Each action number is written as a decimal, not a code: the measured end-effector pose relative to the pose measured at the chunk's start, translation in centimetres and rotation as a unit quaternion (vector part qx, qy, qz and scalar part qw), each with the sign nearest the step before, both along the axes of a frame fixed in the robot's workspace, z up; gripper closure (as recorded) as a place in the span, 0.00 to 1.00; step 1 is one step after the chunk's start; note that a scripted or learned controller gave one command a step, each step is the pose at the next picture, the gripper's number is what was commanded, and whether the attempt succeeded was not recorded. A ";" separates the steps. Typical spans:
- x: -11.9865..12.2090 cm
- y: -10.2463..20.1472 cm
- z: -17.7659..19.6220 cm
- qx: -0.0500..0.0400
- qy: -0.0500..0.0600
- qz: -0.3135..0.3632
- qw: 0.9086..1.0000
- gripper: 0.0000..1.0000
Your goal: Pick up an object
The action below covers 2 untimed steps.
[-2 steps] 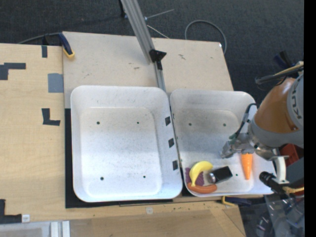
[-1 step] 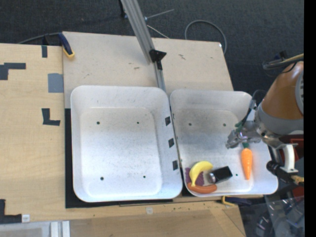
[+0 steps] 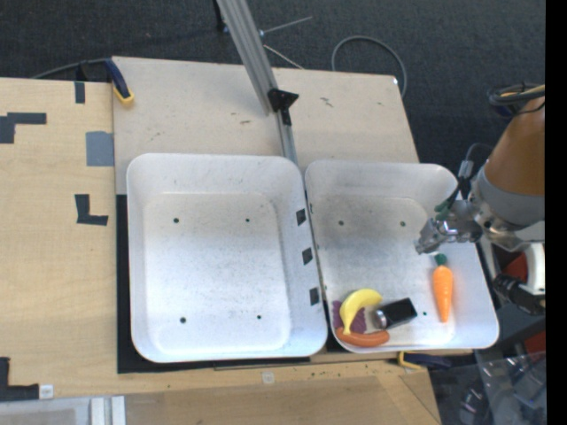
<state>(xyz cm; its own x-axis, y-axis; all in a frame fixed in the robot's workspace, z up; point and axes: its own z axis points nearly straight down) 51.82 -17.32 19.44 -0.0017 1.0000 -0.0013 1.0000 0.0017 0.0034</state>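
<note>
The gripper (image 3: 431,240) hangs over the right bin (image 3: 372,180), close to that bin's right edge and about halfway along it; whether it is apart or together cannot be told from this slanted view, and nothing shows clamped in it. Just below it, toward the bin's near right corner, lies a toy carrot (image 3: 442,292), orange with a small green top pointing up at the gripper, near it but not touching as far as can be seen. Along the near edge of the same bin, left of the carrot, three things crowd together: a yellow banana (image 3: 358,304), a red sausage-shaped piece (image 3: 363,337) beneath it against the rim, and a small black block (image 3: 398,312) just beside the banana. No writing can be read on any of them. The left bin (image 3: 159,180) sits edge to edge with the right one. A grey metal rail (image 3: 252,47) slants down from the far edge of the worktop to the seam between the bins.
</note>
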 end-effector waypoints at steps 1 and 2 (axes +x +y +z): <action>0.1 0.0 2.6 0.000 0.001 0.000 1.000 1.00; 0.6 6.3 2.1 0.002 0.002 0.003 1.000 1.00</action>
<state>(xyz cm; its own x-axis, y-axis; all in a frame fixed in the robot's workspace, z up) 52.42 -11.04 21.58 -0.0069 1.0000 0.0020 1.0000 0.0069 -0.0012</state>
